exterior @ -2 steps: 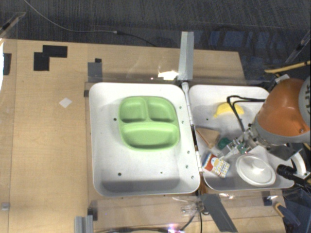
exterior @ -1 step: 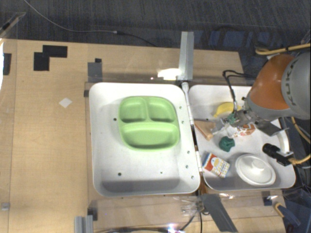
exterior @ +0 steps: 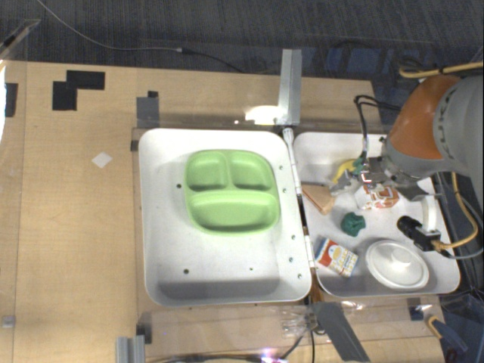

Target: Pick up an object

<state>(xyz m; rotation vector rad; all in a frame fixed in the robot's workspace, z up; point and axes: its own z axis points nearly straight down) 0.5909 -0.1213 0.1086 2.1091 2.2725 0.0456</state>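
My gripper [exterior: 368, 180] hangs low over the back part of the right bin [exterior: 452, 282], under the grey arm with its orange band. Just below it lies a white and red packet [exterior: 378, 197], touching or nearly touching the gripper. A yellow item [exterior: 345, 169] sits at the gripper's left. In the same bin are a tan wedge [exterior: 318, 198], a small dark green lump [exterior: 352, 223], a colourful little box [exterior: 336, 256] and a white bowl [exterior: 397, 264].
The left bin [exterior: 162, 278] holds a green divided plate [exterior: 229, 190] in its middle. A metal post [exterior: 290, 89] stands behind the wall between the bins. The wooden bench [exterior: 68, 225] stretches away to the left.
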